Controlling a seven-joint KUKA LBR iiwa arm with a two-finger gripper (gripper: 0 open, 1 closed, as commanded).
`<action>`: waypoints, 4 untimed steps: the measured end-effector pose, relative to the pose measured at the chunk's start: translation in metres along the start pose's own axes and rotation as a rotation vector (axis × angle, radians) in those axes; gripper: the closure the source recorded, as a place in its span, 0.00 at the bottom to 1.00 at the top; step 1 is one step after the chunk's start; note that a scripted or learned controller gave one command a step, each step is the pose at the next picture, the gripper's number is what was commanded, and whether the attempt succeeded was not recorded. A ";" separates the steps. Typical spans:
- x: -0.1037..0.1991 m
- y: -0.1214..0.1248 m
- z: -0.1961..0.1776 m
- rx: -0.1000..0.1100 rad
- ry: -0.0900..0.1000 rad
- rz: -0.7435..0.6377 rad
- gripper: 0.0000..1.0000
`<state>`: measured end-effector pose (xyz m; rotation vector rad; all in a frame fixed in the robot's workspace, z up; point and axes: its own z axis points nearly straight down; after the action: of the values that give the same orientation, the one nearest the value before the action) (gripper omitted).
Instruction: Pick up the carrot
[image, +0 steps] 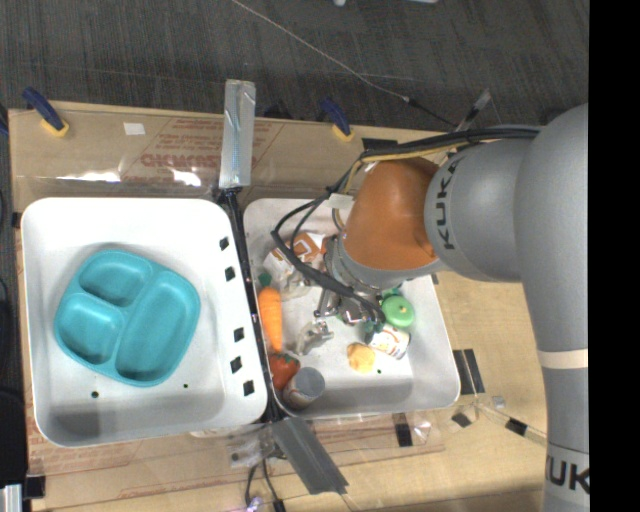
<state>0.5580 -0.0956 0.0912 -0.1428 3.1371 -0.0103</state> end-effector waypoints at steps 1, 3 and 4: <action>-0.014 -0.008 -0.006 0.011 -0.012 -0.319 0.00; 0.035 -0.092 -0.030 -0.007 0.001 0.043 0.00; 0.077 -0.085 0.000 -0.007 0.001 0.011 0.00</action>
<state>0.4887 -0.1870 0.0918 -0.1261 3.1387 0.0003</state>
